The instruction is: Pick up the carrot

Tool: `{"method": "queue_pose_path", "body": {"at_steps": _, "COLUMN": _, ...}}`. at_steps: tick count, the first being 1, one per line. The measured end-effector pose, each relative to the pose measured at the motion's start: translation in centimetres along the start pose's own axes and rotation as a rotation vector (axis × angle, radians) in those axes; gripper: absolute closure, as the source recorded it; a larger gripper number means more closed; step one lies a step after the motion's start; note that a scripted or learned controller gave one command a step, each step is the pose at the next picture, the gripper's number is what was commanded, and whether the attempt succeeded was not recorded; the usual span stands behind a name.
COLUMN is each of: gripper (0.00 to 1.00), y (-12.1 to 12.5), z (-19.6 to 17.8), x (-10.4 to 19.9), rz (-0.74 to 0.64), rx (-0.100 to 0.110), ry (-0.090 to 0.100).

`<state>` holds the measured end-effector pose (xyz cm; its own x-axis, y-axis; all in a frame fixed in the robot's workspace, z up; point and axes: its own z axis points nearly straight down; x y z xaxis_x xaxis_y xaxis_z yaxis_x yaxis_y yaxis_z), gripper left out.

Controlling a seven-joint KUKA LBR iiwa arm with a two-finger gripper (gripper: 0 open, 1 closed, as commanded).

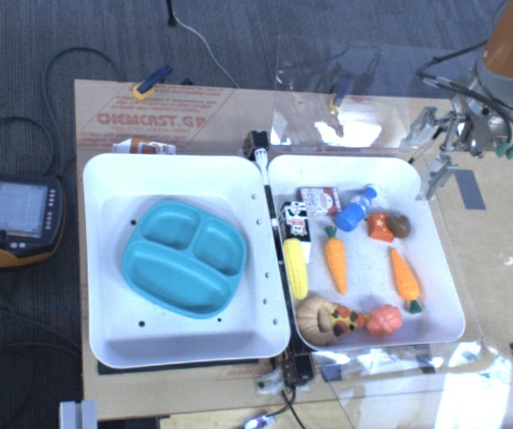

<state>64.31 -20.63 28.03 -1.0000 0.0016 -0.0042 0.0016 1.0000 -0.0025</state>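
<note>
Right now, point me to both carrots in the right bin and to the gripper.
left carrot (336, 264): camera view, middle of its orange body.
right carrot (405, 276): camera view, middle of its orange body, above the green stem end.
gripper (439, 143): camera view, between its fingertips, beyond the right bin's far right corner.
</note>
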Motion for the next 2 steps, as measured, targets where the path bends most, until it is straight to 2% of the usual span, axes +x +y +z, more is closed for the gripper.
{"method": "queue_pose_path", "body": {"at_steps": 1, "gripper": 0.0, "y": 0.9, "z": 12.6, "x": 3.9, "rz": -0.098, "rx": -0.005, "ry": 0.014}}
{"method": "queue_pose_path", "body": {"at_steps": 2, "gripper": 0.0, "y": 2.0, "z": 18.8, "x": 10.8, "rz": -0.087, "rx": 0.003, "ry": -0.01}}
